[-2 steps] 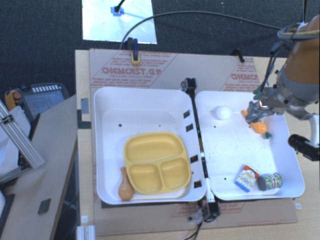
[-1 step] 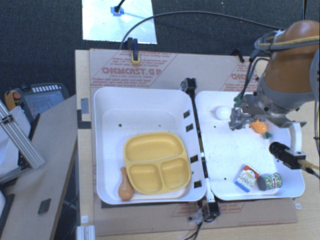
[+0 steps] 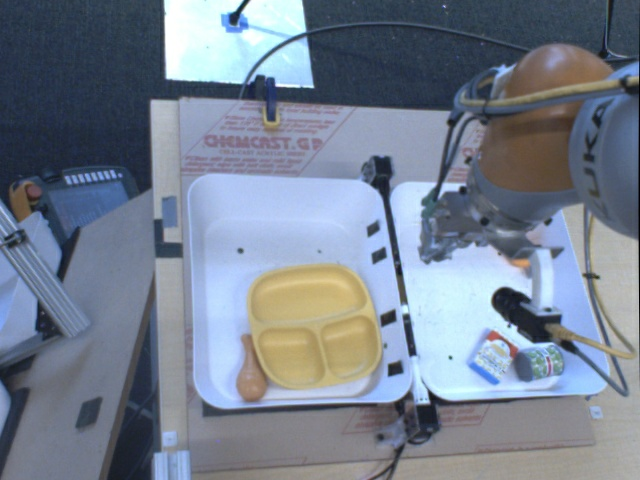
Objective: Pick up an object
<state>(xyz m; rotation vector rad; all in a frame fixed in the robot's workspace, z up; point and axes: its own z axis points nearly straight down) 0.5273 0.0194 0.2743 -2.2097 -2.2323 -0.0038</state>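
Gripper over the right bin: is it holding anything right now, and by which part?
Nothing shows between the fingers of the gripper; it hangs over bare floor of the right bin.

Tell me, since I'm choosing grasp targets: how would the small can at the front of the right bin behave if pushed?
The small can lies on its side, so it would probably roll. It looks light. It touches a small carton, which may block rolling that way.

Two white bins [image 3: 215,213]; one yellow tray [image 3: 313,323]; one wooden spoon [image 3: 250,371]; one can [image 3: 540,362].
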